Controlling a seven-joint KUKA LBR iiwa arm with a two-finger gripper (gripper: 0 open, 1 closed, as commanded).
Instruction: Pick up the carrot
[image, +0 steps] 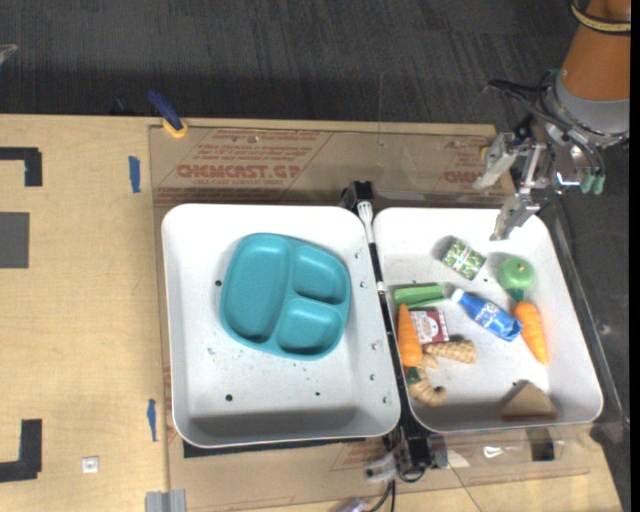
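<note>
Two orange carrot-like pieces lie in the right bin (575, 330). One carrot (532, 331) rests by the right wall, just below a green round fruit (516, 272). The other carrot (409, 338) lies along the left wall beside a red packet (430, 325). My gripper (497, 203) hangs over the bin's far rim, up and left of the right-hand carrot and well apart from it. Its two fingers look spread, with nothing between them.
The right bin also holds a green-and-white can (463, 258), a blue bottle (487, 315), a green vegetable (418, 294), a waffle cone (452, 352) and a brown wedge (527, 400). A teal divided plate (285, 295) lies in the left bin (190, 330).
</note>
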